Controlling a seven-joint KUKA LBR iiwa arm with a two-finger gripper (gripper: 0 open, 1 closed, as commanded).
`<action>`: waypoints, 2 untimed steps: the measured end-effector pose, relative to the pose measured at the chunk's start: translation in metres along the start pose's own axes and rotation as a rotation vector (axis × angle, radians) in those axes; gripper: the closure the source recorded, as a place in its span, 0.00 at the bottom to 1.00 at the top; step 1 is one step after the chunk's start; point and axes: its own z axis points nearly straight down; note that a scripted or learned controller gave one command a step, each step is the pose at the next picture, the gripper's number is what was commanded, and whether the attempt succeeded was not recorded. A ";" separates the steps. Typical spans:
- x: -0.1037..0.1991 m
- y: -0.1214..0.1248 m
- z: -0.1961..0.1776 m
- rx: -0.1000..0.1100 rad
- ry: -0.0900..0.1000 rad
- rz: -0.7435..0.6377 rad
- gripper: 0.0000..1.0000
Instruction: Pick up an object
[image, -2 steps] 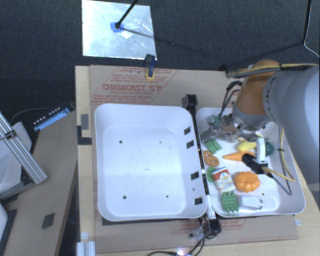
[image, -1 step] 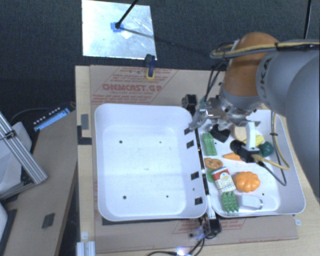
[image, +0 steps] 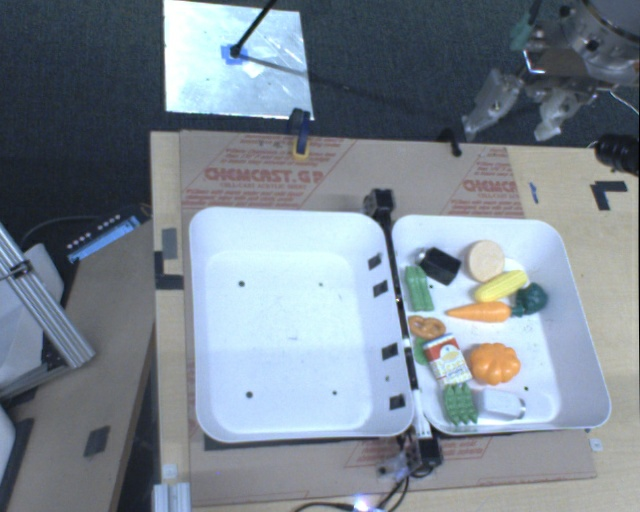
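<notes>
Nearest, in the right bin (image: 580, 300), lie a white block (image: 503, 403), pumpkin (image: 494, 363), carrot (image: 480, 312) and corn (image: 500, 285). Far above, beyond the worktop (image: 260, 165), the jaws (image: 520, 108) hang spread apart, holding nothing.

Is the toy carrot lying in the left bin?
No. The toy carrot lies in the right bin, between the corn cob and the orange pumpkin.
</notes>
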 end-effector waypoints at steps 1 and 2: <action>0.000 0.000 -0.001 0.016 -0.001 -0.004 1.00; 0.035 -0.090 -0.012 0.020 0.003 -0.003 1.00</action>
